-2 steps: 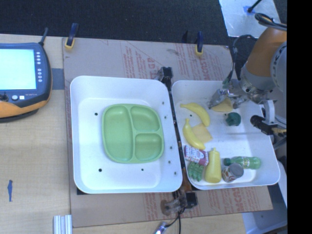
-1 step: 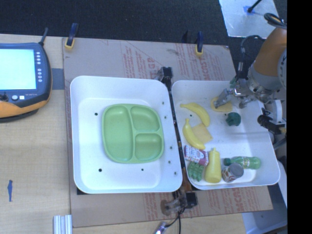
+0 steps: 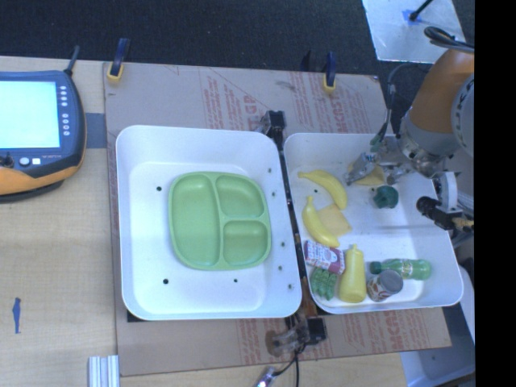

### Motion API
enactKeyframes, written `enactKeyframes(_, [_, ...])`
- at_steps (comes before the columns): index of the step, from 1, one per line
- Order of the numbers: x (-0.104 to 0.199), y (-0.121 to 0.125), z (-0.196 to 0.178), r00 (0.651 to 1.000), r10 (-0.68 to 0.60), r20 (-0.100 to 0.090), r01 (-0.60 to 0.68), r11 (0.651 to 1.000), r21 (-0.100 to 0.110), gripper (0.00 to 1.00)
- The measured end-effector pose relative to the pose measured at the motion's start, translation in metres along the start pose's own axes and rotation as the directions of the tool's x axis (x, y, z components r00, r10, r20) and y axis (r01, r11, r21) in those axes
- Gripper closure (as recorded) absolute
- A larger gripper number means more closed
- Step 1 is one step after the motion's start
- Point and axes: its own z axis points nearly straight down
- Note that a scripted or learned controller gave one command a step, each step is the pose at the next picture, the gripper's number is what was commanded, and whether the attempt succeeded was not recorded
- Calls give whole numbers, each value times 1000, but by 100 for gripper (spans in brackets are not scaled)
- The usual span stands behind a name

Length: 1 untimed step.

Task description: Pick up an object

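The right bin holds a mix of objects. A yellow banana lies at its upper left, with a second banana just below it. A small dark green round object sits near the middle. Along the front edge lie a yellow squeeze bottle, a can, a green bottle and a red-and-white packet. My gripper hangs over the bin's upper part, right above a small yellow object that it partly hides. The grey and orange arm comes in from the upper right.
A green divided plate lies in the left bin. An orange-edged control pendant rests on the bench at the far left. Clamps hold the cardboard at the back edge. A black bracket sits between the bins.
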Motion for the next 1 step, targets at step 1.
enactKeyframes(1, [-22,12,0,1000,3,0,-3,1000,-2,0])
